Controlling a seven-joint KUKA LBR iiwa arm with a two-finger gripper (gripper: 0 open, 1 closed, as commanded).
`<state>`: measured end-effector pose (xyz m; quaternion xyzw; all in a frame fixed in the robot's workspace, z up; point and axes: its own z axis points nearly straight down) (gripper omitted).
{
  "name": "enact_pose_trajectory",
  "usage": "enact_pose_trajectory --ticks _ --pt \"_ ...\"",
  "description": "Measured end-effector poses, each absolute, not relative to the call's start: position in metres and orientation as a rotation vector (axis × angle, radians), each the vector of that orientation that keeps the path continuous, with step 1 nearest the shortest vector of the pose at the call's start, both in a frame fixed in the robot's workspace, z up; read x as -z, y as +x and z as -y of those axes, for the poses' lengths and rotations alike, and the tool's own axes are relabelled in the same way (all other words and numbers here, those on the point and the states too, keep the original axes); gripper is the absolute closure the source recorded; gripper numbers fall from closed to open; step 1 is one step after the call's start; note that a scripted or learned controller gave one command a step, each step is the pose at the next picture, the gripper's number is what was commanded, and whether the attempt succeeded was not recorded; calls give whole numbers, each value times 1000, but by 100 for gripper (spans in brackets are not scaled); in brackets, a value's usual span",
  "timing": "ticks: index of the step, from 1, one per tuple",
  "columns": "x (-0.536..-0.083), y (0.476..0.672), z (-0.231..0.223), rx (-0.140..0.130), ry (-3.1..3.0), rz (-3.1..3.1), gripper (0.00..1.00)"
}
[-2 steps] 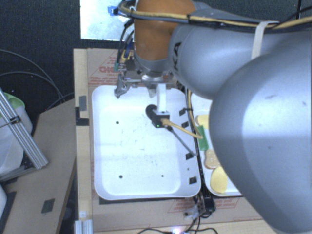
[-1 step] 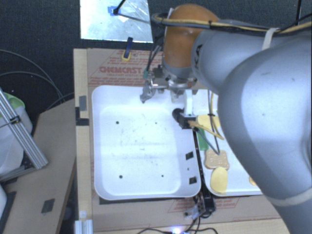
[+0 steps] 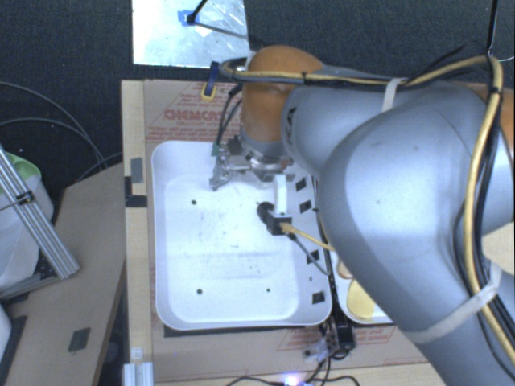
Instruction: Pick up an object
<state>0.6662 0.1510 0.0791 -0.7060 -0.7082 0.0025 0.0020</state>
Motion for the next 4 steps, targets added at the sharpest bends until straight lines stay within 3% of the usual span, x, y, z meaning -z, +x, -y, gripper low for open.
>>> enact_pose_trajectory --ticks 1,2,3,4 --pt "-85 669 -110 0 -2224 2220 0" --pt "-191 588 -57 9 -2228 2223 0" --pt "-165 670 -114 9 -2215 2231 0" --pt "-434 622 -93 28 -2227 2235 0"
